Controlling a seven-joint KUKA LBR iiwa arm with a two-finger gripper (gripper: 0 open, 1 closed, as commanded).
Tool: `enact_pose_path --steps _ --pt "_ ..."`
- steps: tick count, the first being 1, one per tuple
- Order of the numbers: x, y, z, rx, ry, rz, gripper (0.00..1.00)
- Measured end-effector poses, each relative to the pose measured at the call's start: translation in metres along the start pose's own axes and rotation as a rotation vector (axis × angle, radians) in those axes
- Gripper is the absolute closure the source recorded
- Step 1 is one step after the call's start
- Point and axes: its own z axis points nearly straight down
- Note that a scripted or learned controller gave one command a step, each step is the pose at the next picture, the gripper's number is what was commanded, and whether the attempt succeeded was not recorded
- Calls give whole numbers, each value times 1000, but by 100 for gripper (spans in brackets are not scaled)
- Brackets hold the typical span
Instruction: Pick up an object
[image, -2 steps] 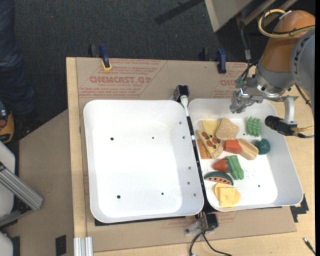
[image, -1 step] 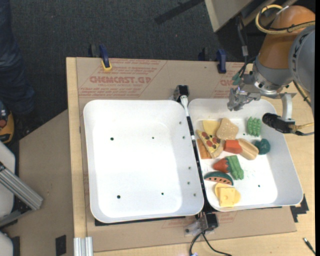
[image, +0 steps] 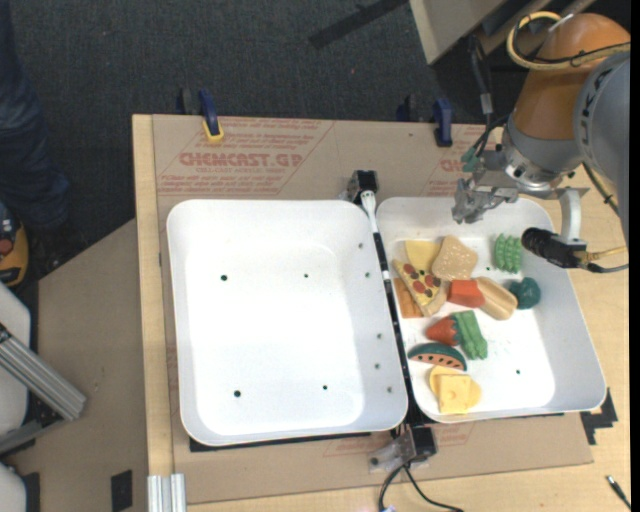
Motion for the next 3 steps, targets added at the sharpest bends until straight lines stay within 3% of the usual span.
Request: enact_pose_path --steps 2,3 --pt "-17 0 -4 -3 -1 2 100" --pt "29 1 -26 -4 1 -3 100"
